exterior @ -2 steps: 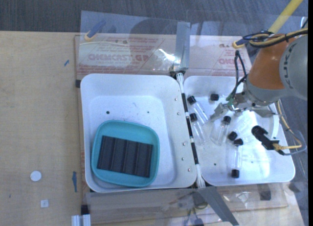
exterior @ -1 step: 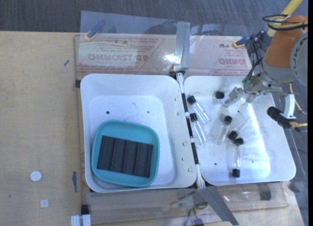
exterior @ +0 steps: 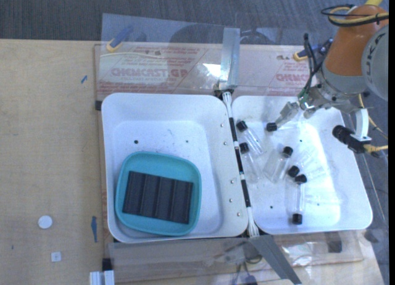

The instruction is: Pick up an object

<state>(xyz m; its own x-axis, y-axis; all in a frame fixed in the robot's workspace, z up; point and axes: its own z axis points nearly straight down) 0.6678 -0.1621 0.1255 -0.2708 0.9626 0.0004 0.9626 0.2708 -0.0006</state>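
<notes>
Left bin [exterior: 123,117] holds teal tray [exterior: 158,194] with black ribbed block [exterior: 157,197]. Right bin [exterior: 352,197] holds scattered clear black-capped vials [exterior: 271,166]. Pincer [exterior: 290,114] over right bin's far edge, near one vial; grip state unclear. Beige surface [exterior: 43,136] left.

Bright overhead light, glare whitening the right bin [exterior: 355,206] (slightly soft).

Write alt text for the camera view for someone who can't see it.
A grey and orange robot arm reaches from the right over the right bin, which holds several clear, black-capped vials. The left bin holds a teal tray with a black ridged block.
</notes>
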